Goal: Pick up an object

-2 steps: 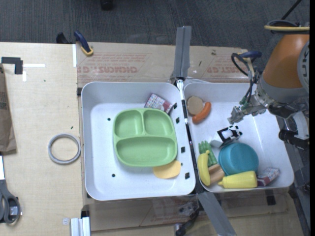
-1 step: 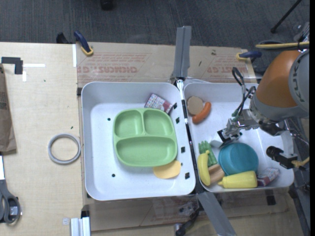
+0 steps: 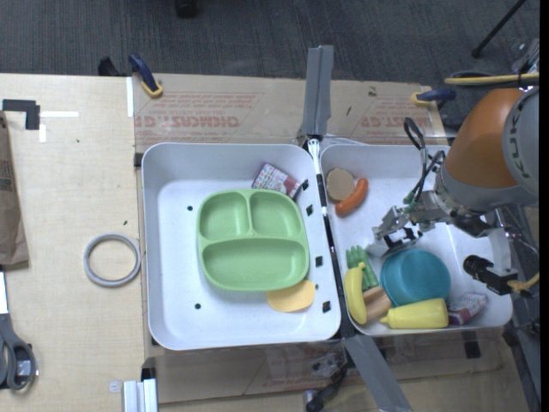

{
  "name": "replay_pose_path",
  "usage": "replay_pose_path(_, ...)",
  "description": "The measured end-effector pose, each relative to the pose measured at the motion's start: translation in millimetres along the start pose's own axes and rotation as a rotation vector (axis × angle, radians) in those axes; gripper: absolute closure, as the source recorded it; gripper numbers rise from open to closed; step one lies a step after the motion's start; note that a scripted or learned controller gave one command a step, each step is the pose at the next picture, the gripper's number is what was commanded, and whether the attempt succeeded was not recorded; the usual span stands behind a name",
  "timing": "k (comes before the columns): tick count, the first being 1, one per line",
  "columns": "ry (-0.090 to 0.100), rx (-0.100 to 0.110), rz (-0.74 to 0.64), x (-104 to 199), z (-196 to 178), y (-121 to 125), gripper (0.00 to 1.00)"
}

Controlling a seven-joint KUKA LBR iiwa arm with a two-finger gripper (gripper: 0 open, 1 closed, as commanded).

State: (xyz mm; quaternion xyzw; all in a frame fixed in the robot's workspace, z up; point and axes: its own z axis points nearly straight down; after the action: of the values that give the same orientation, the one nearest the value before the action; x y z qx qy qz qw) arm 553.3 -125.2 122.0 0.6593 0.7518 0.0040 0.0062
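nearest the camera in the right bin (image 3: pixel 506 316): a yellow block (image 3: pixel 418 315) lying crosswise, long axis left to right, beside a banana (image 3: pixel 354 294). just behind them, a blue bowl (image 3: pixel 415 277), mouth up. hovering right at the bowl's far-left rim, the gripper (image 3: pixel 396 227), reached in from the right on the grey arm. nothing seen between the fingers; whether spread or closed, impossible to tell at this size. so likely target directly below and slightly nearer than the gripper. farther back, a sausage (image 3: pixel 352 196) by a tan disc (image 3: pixel 340 182), well apart from the gripper.
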Motion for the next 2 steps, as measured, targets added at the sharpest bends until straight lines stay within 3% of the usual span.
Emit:
replay_pose_path(1,-0.004,-0.03,-0.06,-9.6,10.7,-12.0,0.0)
replay_pose_path(2,-0.003,-0.023,-0.14,-29.1,11.4,-6.7,0.0)
